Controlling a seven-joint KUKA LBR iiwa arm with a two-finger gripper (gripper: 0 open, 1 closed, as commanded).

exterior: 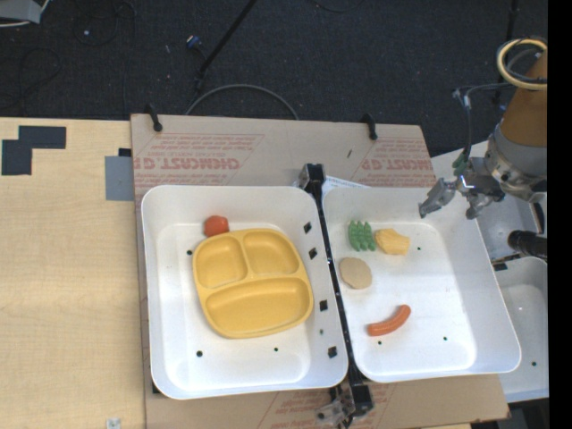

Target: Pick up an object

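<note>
Behind both bins, cardboard sheet (268,155) with mirrored red lettering, unreadable, gripper (456,200) spread wide, holding nothing

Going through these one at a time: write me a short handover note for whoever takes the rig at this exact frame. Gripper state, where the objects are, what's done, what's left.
Gripper: over the upper right edge of the right bin, fingers spread open, nothing between them.

Right bin: green piece beside a yellow piece near the top, tan round piece just below them, orange sausage lower down, lying apart from the others.

Left bin: yellow divided tray with a small red item at its upper left corner.

Done: no pick yet; everything lies in the bins.
Left: choose an object, descend, close on it, lift.
</note>
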